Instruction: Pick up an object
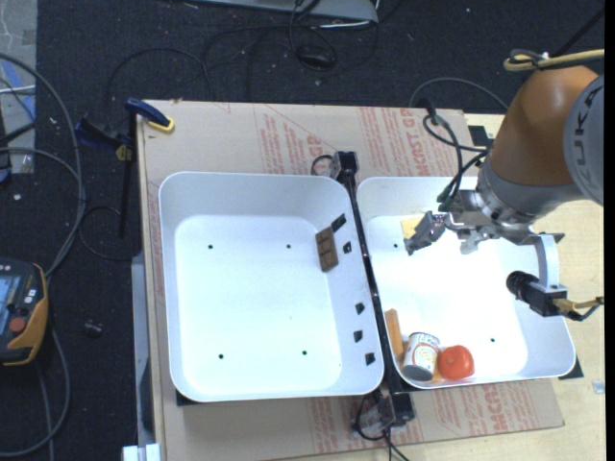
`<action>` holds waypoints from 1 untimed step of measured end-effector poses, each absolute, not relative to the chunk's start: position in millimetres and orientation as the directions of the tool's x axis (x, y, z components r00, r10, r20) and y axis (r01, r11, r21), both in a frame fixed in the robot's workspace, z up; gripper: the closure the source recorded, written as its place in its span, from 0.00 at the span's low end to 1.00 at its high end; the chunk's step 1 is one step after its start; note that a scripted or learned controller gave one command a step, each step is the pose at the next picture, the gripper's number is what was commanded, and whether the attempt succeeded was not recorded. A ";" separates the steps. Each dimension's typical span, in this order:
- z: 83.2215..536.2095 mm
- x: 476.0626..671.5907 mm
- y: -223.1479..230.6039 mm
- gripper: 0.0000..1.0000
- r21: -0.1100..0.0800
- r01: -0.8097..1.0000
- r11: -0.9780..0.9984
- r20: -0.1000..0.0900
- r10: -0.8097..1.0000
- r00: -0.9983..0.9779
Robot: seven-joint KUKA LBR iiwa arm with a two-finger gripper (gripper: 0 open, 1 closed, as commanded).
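Observation:
My gripper hangs over the back part of the right bin, open, with nothing between its fingers. A pale yellow piece lies just left of the left fingertip, near the bin's back left corner. At the front left of the same bin sit a small can, a red tomato-like ball and an orange stick. In the left bin, a brown chocolate-bar-like block lies against the right wall.
A small dark flat piece sits just behind the brown block. The divider between the bins carries black clips. A black part of the arm overhangs the right bin's right side. Cables lie behind the bench.

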State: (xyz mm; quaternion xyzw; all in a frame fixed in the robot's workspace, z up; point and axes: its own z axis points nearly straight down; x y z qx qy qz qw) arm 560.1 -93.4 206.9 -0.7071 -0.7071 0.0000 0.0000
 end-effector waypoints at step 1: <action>224.9 613.6 -85.5 0.00 0.003 0.999 -0.032 0.000 0.999 0.032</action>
